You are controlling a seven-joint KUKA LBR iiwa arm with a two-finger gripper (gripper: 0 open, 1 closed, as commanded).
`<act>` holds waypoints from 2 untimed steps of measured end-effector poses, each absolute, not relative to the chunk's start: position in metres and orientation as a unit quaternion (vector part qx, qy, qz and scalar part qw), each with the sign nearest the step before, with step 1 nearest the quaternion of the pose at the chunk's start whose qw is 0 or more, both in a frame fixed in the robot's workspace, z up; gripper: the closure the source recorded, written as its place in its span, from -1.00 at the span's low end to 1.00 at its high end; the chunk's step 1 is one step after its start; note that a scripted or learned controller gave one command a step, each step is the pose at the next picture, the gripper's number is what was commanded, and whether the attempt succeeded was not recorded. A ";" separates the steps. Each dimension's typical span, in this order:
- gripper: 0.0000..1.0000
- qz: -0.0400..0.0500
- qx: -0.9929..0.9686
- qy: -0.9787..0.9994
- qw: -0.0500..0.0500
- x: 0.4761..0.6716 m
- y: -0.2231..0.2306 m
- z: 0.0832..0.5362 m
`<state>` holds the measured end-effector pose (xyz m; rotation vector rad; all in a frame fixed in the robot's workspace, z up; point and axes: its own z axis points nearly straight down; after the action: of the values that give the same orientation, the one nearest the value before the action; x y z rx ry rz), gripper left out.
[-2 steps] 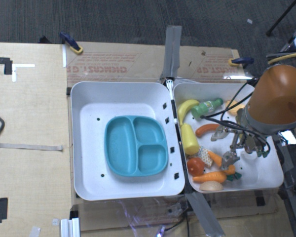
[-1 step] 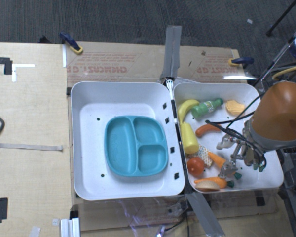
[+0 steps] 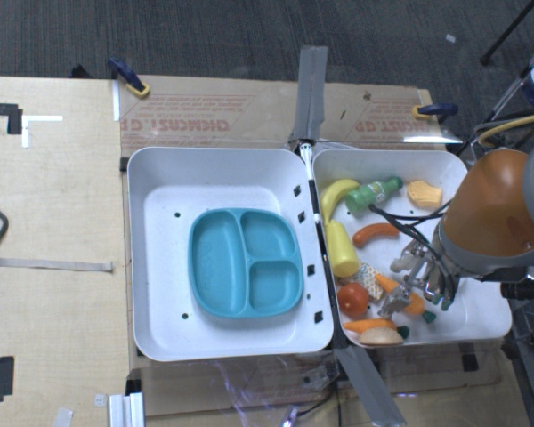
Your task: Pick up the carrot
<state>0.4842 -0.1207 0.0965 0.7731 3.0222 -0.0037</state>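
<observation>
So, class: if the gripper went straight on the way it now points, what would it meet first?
The gripper points down and leftward in the camera view. Probably it meets the small orange piece beside it first, then the tomato. Depth is unclear from above.

A broad orange band point(image 3: 494, 205) tops the grey wrist; black cables point(image 3: 400, 222) trail to the metallic gripper point(image 3: 416, 285).

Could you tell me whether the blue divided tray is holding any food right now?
Empty: all three compartments of the blue tray show bare blue plastic.
</observation>
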 end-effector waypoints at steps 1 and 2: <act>1.00 -0.001 0.246 0.969 0.011 0.485 -0.120 0.105; 1.00 0.000 0.236 0.972 0.002 0.484 -0.032 0.192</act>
<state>0.4840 -0.0318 0.1920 0.7416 3.0488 0.0010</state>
